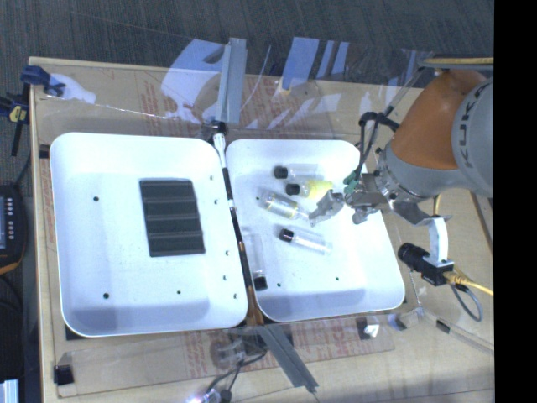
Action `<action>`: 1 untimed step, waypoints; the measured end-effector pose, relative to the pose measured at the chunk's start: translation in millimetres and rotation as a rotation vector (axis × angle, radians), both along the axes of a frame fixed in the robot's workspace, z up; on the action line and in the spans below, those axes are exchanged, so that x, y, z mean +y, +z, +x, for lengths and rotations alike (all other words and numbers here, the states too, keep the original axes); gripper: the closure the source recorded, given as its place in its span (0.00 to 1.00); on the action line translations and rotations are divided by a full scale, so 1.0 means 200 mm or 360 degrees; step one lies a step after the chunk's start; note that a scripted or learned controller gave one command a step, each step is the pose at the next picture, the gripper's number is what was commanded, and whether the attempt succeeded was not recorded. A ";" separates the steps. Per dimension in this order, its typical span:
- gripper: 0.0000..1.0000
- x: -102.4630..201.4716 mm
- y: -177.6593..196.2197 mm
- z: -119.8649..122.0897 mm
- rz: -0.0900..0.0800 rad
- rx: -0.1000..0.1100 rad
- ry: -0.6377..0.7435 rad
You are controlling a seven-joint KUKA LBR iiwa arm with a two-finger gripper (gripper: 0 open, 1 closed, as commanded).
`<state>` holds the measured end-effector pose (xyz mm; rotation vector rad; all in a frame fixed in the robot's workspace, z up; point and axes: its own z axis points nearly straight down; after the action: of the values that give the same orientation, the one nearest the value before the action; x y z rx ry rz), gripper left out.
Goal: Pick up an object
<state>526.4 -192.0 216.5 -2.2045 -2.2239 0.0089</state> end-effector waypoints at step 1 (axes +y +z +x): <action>0.00 0.00 -0.65 0.20 -0.0001 -0.0005 0.0170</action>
<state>566.2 -191.7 87.2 -2.0847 -2.3404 0.0069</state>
